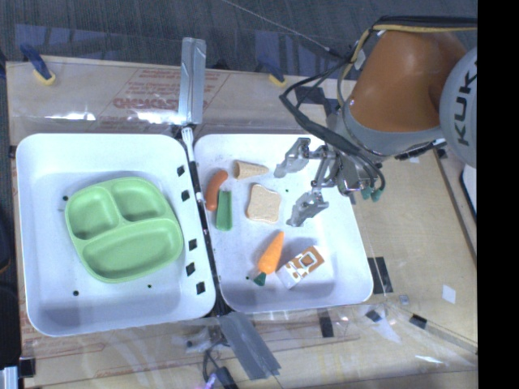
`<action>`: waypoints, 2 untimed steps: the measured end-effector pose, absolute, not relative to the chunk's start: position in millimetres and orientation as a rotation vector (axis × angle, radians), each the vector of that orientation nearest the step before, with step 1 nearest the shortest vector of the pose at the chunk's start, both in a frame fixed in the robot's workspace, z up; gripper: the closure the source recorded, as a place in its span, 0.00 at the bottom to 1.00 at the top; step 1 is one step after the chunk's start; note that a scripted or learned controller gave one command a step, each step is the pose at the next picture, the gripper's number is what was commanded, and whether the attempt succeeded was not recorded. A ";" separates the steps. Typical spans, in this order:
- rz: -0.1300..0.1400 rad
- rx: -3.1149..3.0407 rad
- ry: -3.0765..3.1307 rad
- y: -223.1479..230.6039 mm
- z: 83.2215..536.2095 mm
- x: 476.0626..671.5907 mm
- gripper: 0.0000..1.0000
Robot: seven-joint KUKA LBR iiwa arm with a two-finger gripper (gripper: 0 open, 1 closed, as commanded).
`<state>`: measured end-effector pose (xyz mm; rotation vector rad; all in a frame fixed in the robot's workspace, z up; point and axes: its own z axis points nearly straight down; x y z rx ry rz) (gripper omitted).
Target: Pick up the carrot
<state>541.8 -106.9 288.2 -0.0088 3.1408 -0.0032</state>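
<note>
The carrot (pixel 270 255), orange with a green stem end, lies in the right bin (pixel 349 250) toward its front, tilted, next to a small printed carton (pixel 301 267). My gripper (pixel 297 186) hangs open over the right bin's back right part, one finger (pixel 290 157) near the bin's back and the other (pixel 306 209) a little above and to the right of the carrot. Nothing is between the fingers. The gripper is apart from the carrot.
The right bin also holds a slice of bread (pixel 263 203), an ice cream cone (pixel 250 168), a sausage (pixel 215 189) and a green piece (pixel 224 209). In the left bin (pixel 40 185) lies a green divided plate (pixel 124 228). A ridge (pixel 197 217) separates the bins.
</note>
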 end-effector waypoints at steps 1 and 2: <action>0.002 0.244 3.145 -92.2 135.1 557.9 0.00; -0.001 0.230 3.132 -91.4 151.3 562.5 1.00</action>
